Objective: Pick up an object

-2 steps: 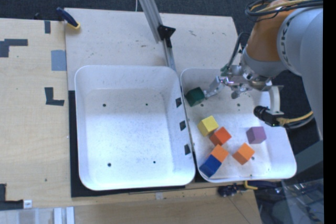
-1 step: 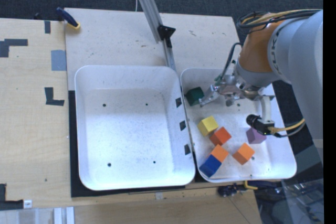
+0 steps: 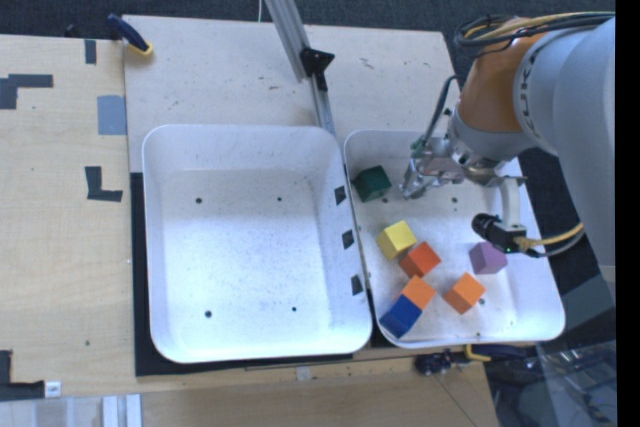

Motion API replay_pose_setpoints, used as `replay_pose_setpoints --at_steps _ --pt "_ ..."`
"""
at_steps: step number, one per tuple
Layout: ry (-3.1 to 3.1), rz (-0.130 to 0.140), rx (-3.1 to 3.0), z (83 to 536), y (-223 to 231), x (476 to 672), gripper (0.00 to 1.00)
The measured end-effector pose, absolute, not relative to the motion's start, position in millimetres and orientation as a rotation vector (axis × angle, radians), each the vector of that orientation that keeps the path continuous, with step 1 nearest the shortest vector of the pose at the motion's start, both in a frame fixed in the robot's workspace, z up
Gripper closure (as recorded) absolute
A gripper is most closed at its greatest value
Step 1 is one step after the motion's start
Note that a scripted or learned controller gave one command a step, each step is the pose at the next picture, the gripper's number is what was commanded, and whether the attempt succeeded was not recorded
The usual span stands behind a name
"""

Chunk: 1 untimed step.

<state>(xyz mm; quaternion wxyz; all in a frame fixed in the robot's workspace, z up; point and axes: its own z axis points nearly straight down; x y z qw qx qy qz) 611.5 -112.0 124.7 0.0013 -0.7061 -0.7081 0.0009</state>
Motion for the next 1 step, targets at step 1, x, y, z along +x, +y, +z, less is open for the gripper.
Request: replay_pose_setpoints --at_steps 1 --pt "-2.225 -0.004 -2.221 168.4 -108.0 608.3 1.0"
